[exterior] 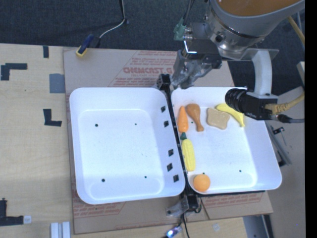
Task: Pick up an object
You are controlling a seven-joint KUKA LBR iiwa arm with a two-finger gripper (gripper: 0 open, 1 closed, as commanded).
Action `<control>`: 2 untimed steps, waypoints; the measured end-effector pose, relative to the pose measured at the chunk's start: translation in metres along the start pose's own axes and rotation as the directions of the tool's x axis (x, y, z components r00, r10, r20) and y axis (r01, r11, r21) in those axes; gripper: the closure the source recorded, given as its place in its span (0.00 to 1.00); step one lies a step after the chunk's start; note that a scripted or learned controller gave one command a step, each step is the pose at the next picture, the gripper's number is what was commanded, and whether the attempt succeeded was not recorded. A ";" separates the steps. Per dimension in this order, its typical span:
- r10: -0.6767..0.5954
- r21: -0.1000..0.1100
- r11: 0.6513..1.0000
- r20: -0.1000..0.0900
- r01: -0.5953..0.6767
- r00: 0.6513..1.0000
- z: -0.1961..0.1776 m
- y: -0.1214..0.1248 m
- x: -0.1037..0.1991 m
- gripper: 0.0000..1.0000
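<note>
Jaws [184, 77] state unclear; one carrot [183, 118], drumstick [194, 116], toast [217, 118], banana [232, 113], corn [188, 154], orange [201, 182]

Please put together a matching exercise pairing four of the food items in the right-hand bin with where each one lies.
Things:
1. round orange fruit
2. yellow corn cob
3. yellow curved banana
4. tan slice of bread

Places:
A. along the divider, just below the carrot
B. at the near edge of the bin, below the corn
C. farthest right of the food, beside the black cylinder
D. between the brown drumstick and the banana

Pairs: 1-B, 2-A, 3-C, 4-D
</note>
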State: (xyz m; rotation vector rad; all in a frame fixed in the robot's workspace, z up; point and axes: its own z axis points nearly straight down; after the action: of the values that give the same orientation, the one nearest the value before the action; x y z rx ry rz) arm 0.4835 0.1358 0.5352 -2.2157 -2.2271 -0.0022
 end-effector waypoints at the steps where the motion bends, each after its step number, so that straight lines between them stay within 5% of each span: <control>1: 0.000 0.006 1.000 0.003 0.000 1.000 0.042 0.000 0.052 1.00; 2: 0.008 -0.003 1.000 0.001 -0.008 1.000 -0.002 0.019 0.007 1.00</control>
State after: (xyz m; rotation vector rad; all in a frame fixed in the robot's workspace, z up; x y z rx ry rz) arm 0.5025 0.1429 0.5369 -2.2262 -2.2204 -0.0043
